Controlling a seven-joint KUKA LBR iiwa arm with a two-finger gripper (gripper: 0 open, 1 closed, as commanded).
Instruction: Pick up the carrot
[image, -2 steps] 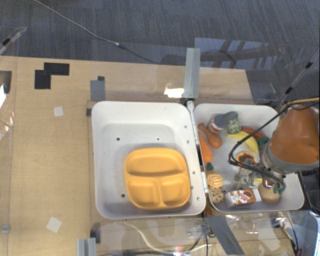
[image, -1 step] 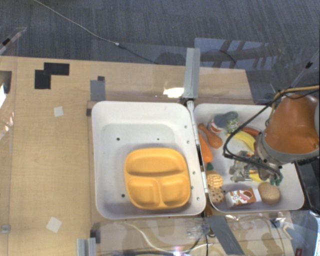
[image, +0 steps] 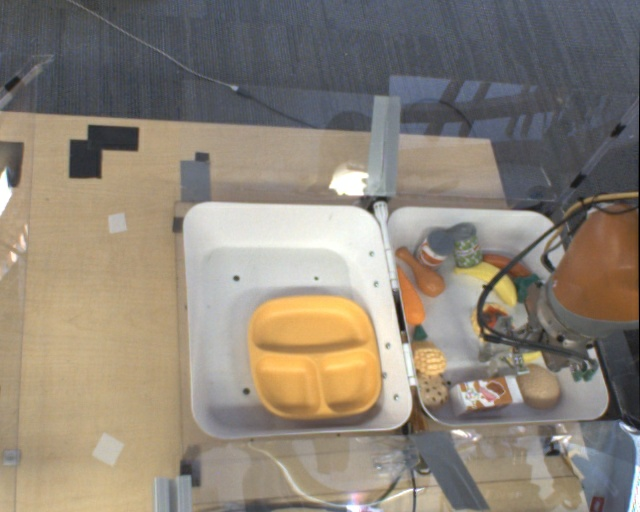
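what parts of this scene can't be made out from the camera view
- End effector: the arm's orange band and wrist cover it from above, so its state is hidden.
- Yellow item, maybe a banana: partly under the arm and a black cable.
- Small carton: its label is too small to read.
- Carrot: lies along the right bin's left wall, so its lower end is hard to separate from neighbouring items.

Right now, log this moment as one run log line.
arm: over right bin | claw: low among items, grip unclear | carrot: lying by bin's left wall, untouched | yellow tray: in left bin
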